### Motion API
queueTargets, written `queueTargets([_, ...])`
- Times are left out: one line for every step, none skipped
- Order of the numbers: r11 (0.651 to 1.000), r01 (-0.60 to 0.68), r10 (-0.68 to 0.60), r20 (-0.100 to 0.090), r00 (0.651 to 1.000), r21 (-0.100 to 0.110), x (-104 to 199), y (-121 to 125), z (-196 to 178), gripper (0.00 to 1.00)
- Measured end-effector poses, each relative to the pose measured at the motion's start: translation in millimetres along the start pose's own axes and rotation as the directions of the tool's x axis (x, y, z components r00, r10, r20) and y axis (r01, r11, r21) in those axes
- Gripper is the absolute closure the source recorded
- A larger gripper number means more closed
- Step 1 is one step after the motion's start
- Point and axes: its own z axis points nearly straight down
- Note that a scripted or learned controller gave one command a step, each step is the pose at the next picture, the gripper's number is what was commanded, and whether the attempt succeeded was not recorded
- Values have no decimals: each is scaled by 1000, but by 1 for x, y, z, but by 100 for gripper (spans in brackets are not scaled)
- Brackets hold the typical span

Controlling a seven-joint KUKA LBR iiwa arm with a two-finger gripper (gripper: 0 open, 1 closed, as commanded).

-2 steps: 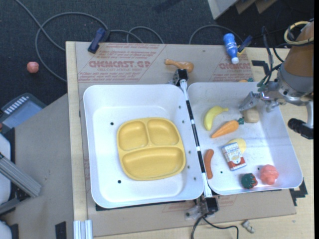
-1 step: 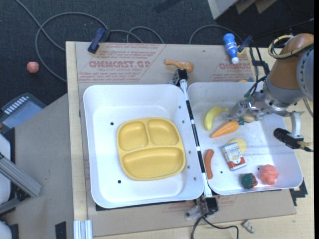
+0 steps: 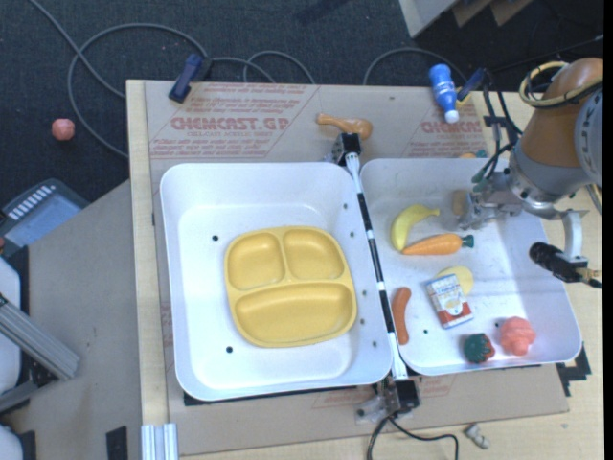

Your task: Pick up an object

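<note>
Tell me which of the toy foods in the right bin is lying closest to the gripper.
The orange carrot: its green stem end lies just below the gripper. The yellow banana sits farther left, and the other pieces lie lower in the bin.

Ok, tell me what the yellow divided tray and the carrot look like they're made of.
The yellow divided tray: probably moulded plastic, smooth with a soft sheen, rounded compartment ridges and one even colour. The carrot: likely a plastic or rubber toy, uniformly orange with a green stub end; too small to tell which.
</note>
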Motion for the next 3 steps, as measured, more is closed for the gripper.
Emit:
queueTargets([1000,0,0,0,1000,1,0,0,0,0])
queueTargets([1000,0,0,0,1000,0,29,45,10,0])
queueTargets([1000,1,-1,3,1000,-3,29,46,0,100])
